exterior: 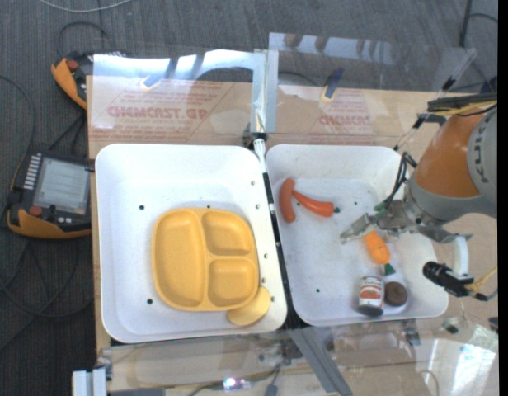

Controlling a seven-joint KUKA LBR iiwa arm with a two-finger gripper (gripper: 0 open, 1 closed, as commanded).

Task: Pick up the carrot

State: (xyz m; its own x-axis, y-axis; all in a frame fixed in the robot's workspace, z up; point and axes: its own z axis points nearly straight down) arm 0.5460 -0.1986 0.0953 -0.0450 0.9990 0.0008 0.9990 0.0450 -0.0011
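1. Carrot (377, 247): a small orange toy piece with a green stub at its lower end, lying in the right bin (320, 299) toward its right wall, roughly midway between the far and near edges.
2. Handling (judged): probably light, stiff moulded plastic, smooth and tapered, so it may slip; a grip across the thicker orange body looks safest.
3. Gripper (371, 223): poised just above and beside the carrot's upper end; whether the jaws are released or clenched cannot be told.
4. Neighbours: a small can (370, 295) and a dark round piece (394, 293) sit near the bin's near right corner, close below the carrot; two sausages (303, 202) lie toward the far left.
5. Open room: bare floor lies left of the carrot; the right wall is close.
6. Left bin (122, 180): carries a yellow divided tray (204, 258).
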